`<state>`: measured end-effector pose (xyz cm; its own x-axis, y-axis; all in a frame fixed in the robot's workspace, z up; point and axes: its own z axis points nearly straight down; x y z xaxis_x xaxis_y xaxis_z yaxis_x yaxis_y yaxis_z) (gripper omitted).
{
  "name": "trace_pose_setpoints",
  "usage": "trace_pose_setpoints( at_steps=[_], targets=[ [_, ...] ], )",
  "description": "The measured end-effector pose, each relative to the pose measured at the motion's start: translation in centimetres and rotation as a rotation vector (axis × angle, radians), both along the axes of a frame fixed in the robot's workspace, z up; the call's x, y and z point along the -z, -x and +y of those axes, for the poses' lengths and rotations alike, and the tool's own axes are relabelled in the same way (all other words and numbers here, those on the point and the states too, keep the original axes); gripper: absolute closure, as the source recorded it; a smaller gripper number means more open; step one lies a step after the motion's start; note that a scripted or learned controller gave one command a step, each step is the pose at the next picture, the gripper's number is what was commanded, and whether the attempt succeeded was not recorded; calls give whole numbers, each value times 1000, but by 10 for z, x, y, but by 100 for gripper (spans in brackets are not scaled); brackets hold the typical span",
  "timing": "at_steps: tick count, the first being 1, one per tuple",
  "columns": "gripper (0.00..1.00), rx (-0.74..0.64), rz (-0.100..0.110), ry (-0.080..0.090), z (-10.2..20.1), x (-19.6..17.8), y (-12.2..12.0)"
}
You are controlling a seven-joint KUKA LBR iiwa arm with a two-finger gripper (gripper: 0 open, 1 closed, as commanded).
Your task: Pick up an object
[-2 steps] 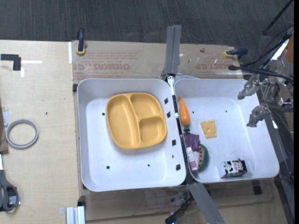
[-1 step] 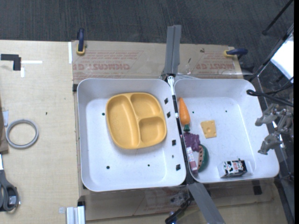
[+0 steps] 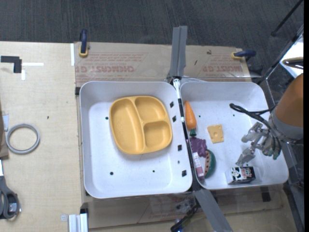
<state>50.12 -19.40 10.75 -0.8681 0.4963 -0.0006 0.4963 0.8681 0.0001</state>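
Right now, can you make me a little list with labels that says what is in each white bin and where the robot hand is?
left bin: yellow divided plate, three compartments
right bin: toy carrot, cheese slice, purple grapes, watermelon slice, small black-and-white carton
carrot, grapes, watermelon: along the bin's left wall
gripper: over the right bin, above the carton, right of the cheese
fingers: spread, nothing between them
outside the bins: roll of grey tape on the bench at far left
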Motion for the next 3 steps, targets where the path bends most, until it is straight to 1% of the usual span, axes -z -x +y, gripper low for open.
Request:
trace_pose_setpoints(
  at_steps=[1,2,3],
  targets=[
    [0,37,-1,1,32,17,-86],
    [0,97,-1,0,86,17,-130],
    [100,94,-2,3,85,8,-131]
  ],
)
